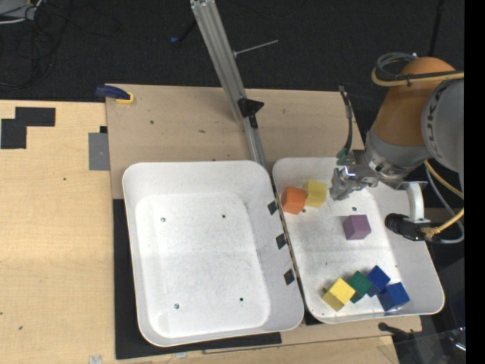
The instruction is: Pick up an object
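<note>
The gripper (339,182) hangs just beside the yellow block (317,193) in the right bin (424,268); how wide it is cannot be told. The orange block (294,199) touches it, so a grab could slip.

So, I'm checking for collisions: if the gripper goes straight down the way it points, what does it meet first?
Probably the small yellow cube, just below the gripper in the right white bin; depth is unclear, so it may meet the bin floor beside it.
</note>
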You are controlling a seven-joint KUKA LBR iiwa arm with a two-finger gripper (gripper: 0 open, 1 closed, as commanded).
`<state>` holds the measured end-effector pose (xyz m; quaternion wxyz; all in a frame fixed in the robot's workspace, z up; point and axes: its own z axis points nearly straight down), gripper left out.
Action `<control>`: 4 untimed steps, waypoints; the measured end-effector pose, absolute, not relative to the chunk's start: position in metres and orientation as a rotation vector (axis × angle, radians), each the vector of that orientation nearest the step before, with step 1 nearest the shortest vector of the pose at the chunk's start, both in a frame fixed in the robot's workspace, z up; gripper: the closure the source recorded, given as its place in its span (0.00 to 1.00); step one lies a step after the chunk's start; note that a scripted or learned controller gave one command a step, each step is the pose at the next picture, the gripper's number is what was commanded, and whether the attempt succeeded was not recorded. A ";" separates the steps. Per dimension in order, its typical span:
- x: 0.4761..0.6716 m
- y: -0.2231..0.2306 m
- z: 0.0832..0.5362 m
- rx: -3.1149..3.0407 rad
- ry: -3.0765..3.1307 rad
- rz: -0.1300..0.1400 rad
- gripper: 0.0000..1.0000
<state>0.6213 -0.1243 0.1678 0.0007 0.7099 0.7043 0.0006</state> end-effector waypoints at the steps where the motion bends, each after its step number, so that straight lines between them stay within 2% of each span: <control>1: 0.621 -0.116 0.226 2.218 2.221 0.004 1.00; 2: 0.622 -0.118 0.259 2.219 2.222 0.002 1.00; 3: 0.639 -0.071 0.247 2.220 2.226 0.000 1.00; 4: 0.643 -0.013 0.233 2.220 2.230 -0.002 1.00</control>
